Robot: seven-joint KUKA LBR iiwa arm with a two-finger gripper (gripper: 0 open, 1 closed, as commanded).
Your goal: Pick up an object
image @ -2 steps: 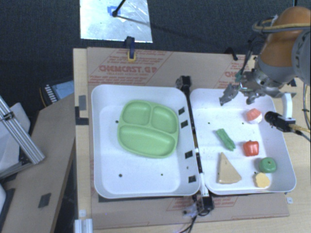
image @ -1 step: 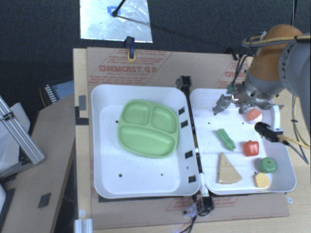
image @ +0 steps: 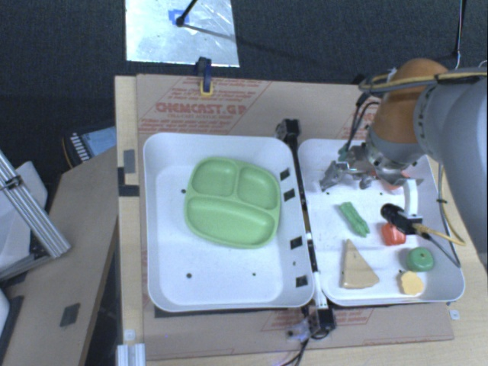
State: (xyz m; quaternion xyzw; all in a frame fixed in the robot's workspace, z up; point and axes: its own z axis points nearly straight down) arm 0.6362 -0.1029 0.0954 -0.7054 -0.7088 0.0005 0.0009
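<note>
My gripper (image: 335, 175) hangs low over the far left part of the right bin (image: 450, 284), with the grey arm and its orange band behind it to the right. A green pickle-shaped piece (image: 354, 218) lies just in front of the gripper and apart from it. Nearer the front lies a beige wedge (image: 356, 268). On the bin's right side sit a red-orange piece (image: 393, 235), a round green piece (image: 419, 260) and a small yellow piece (image: 412, 284). I see nothing held in the gripper.
The left bin (image: 164, 280) holds a light green divided plate (image: 232, 202). A black divider (image: 299, 204) runs between the two bins. A cardboard sheet (image: 206, 101) lies under them, with a clamp (image: 204, 73) at its far edge.
</note>
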